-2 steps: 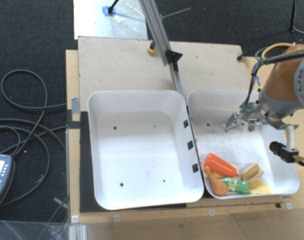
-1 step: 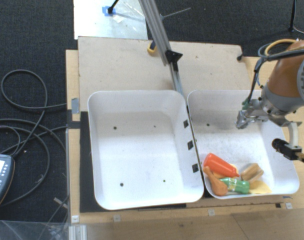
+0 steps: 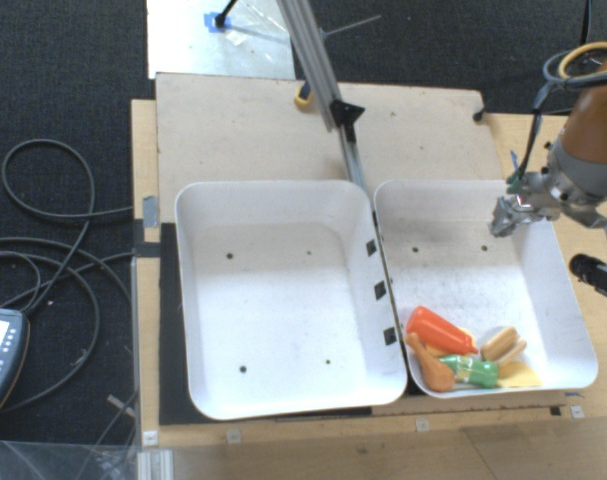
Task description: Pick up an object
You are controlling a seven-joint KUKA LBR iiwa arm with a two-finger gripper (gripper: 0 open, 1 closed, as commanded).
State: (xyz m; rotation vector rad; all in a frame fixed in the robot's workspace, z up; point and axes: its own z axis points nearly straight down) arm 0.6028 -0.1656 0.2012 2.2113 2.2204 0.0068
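We look down at a slant on a desk [image 3: 243,118] carrying two shallow white bins side by side. The left bin [image 3: 198,298] has nothing for us to pick. The right bin [image 3: 563,278] holds a small heap of toy food crowded into its near corner: an orange carrot-like piece [image 3: 441,330], a tan drumstick shape [image 3: 430,365], a green piece [image 3: 471,371], a small hot-dog bun [image 3: 503,344] and a pale yellow slice [image 3: 521,373], all touching or overlapping one another. Our grey arm, with its orange band, reaches in from the right, and its gripper [image 3: 507,218] hangs over the far right part of the right bin, above bare white floor. Nothing sits between its tips, so we judge it is carrying nothing; whether it is spread or closed we cannot tell at this size. As we read it, the task is at its start: no object has been lifted, and the whole pick is left to do. The heap lies well apart from the gripper, nearer the camera and slightly to the left, so we would need to travel toward the near corner and descend before any grasp.
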